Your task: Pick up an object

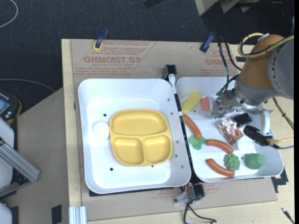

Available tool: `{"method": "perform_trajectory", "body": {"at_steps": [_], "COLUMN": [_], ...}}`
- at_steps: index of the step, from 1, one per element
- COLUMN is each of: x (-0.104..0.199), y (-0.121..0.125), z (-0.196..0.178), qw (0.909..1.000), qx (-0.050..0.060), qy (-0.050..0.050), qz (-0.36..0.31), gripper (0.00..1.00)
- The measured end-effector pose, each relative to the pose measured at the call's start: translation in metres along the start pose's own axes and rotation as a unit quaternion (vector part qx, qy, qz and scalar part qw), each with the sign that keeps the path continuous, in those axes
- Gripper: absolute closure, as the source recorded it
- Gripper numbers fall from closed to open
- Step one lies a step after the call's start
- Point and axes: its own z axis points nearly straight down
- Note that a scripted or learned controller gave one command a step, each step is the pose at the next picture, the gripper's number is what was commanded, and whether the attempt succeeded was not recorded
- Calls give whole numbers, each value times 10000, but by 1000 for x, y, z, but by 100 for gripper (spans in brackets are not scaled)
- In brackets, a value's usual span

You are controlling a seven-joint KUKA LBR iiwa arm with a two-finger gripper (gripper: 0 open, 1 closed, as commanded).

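Grey and orange on the right: arm (261,73) reaching in over the far half of the right bin (275,169), gripper (223,107) down low among the toy food. Cannot tell whether spread or pressed together; nothing visibly caught in it.

Just beside it, to the left, a small red block (205,104) and a yellow corn cob (191,102); just nearer, a patterned packet (230,129). Further toward the near edge, a carrot (192,126), two sausages (219,145), broccoli (231,162) and a green fruit (254,161). In the left bin (88,94), a yellow divided tray (140,136) with a white ball (100,129) touching its left side.

Judged as the reach-and-descend step, with every object resting in a bin and none lifted. Next, probably: settle on one piece, likely the block or the packet, close squarely on it, then rise straight up without dragging the crowded neighbours.
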Motion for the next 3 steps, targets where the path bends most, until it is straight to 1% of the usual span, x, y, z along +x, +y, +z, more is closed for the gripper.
{"method": "perform_trajectory", "body": {"at_steps": [1,2,3], "x": [7,2,2], "y": [-6,-1,0], "z": [-56,-101,-131], "qw": [10000,10000,10000], "qx": [-32,-32,-30], "qy": [-14,-16,-15], "qz": [-8,-6,-7], "gripper": [100,100,100]}}
